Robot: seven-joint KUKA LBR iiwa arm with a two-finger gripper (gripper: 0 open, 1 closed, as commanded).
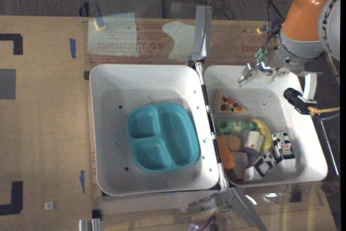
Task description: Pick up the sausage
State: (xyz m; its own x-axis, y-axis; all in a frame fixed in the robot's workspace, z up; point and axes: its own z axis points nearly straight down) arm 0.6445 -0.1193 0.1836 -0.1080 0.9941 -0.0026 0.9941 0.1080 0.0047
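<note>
1. The grey arm comes in from the upper right corner, and its orange band (309, 21) is above the far right corner of the right bin (303, 170).
2. The wrist points down and to the left, toward the far edge of that bin.
3. The gripper (258, 70) hangs over the far rim of the right bin, near its middle. It is small and partly blurred, so I cannot tell whether it is open or closed. Nothing can be seen held in it.
4. The sausage (226, 157) seems to be the long orange-red piece in the near left part of the right bin, lying along the wall that meets the left bin (108, 89).
5. The sausage is well apart from the gripper: it is on the near side of the bin and the gripper is at the far side, further to the right.
6. Between them lie a pizza slice (231, 103), a green toy (236, 127), a banana (265, 133) and a small can (252, 142).
7. Two black-and-white blocks (282, 146) are to the right of the sausage.
8. A blue divided plate (162, 137) is in the left bin.
</note>
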